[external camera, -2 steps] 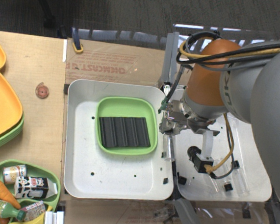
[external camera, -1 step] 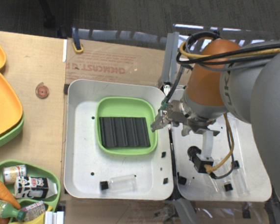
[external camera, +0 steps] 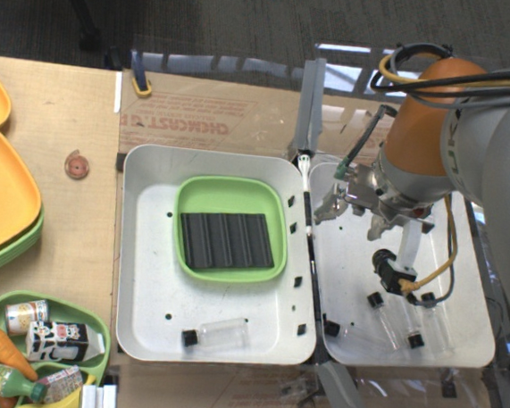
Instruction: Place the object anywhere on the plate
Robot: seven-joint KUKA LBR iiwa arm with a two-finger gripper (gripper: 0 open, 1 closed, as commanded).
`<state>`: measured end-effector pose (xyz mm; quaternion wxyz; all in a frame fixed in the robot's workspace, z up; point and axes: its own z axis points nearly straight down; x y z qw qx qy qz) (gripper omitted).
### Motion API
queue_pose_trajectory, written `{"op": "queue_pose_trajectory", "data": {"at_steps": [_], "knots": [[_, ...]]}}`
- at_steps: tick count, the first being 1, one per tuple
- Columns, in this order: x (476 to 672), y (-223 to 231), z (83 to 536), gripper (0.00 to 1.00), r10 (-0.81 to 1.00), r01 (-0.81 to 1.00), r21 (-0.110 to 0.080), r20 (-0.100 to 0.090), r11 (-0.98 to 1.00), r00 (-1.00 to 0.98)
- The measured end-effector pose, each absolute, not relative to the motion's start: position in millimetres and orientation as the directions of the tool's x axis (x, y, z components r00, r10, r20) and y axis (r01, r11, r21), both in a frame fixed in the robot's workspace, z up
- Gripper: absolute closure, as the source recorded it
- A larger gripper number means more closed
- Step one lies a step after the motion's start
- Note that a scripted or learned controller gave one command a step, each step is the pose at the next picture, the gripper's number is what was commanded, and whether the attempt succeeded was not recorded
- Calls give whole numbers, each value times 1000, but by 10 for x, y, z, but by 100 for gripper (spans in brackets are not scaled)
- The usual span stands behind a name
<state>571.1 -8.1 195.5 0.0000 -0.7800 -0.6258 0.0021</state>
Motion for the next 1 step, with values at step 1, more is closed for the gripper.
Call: {"op": "queue_pose_trajectory", "data": {"at_steps": [1], "knots": [[5791,439,1898,0,975,975,-3,-4,-224,224]]}}
